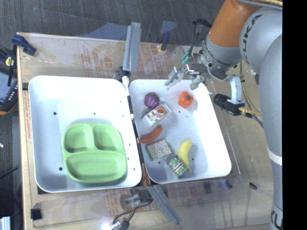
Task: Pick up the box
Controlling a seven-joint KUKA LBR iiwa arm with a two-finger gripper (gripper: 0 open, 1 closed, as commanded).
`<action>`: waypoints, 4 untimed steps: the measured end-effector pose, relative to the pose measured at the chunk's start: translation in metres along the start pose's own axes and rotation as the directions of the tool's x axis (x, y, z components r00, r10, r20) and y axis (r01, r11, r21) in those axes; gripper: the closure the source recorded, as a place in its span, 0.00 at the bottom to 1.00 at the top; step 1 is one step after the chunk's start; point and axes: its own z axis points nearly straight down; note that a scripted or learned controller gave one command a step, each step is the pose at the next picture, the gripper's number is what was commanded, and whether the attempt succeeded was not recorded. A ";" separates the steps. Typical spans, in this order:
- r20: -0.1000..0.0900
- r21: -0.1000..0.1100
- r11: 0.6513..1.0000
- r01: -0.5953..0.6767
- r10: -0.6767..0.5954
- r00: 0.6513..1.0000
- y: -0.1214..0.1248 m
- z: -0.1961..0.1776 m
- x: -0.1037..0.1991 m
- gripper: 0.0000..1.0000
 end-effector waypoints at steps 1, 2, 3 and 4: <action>0.000 0.002 1.000 0.009 -0.009 1.000 -0.094 0.145 0.018 0.00; 0.002 -0.012 0.993 0.121 -0.121 0.993 -0.148 0.174 0.020 0.00; 0.005 -0.014 0.992 0.126 -0.126 0.992 -0.146 0.164 0.019 1.00; 0.003 -0.005 0.948 0.319 -0.319 0.948 -0.135 -0.031 0.044 1.00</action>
